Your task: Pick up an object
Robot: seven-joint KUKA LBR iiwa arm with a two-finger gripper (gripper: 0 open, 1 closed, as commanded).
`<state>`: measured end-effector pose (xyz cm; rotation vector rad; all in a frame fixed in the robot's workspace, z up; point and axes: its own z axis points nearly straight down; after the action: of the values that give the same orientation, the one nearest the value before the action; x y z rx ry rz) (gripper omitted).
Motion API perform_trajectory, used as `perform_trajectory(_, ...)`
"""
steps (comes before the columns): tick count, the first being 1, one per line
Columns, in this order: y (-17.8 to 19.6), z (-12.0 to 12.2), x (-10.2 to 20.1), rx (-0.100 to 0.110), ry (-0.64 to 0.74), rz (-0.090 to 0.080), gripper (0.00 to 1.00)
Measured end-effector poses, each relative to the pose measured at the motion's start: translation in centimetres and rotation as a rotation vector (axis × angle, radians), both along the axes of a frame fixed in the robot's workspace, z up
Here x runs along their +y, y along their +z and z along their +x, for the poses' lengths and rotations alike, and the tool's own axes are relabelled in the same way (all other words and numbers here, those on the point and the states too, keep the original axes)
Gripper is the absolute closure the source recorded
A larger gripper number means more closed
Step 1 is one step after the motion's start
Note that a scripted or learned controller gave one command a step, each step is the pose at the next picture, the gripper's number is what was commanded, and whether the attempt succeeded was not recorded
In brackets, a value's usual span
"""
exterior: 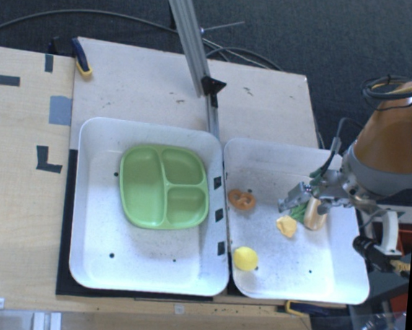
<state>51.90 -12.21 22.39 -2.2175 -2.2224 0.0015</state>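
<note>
Fig. — Overhead slant view of bench (163, 84) w/ two shallow white bins side by side.

My arm (389, 142) (orange band above wrist) comes in from the view's right, over the right bin (340, 282). My claw (309, 203) sits low in that bin's mid-right area; whether it's wide or narrow I cannot tell, as the metal parts overlap w/ what lies under them.

Objs. in right bin:
(a) tan, bottle-like cylinder (315, 216), upright or nearly so, touching or just beside my claw; held or not — cannot tell.
(b) green piece (301, 207), partly hidden by the claw; shape unclear.
(c) pale yellow wedge-shaped chunk (286, 226), just left of and below the cylinder, lying on the bin floor.
(d) orange-brown pretzel-like ring (242, 200), near the bin's left wall, well apart from the claw.
(e) bright yellow lemon-like ball (245, 259), near the lower-left corner.

Left bin (89, 207): light green plate (165, 186) w/ three compartments, lying flat, centre-upper area.
</note>
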Motion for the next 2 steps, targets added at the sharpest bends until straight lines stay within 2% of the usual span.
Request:
perform_trajectory(1,0.0,0.0,0.0,0.000,0.000,0.000,0.00)
perform_trajectory(2,-4.5,0.3,-0.3,0.004,-0.001,-0.001,0.00)
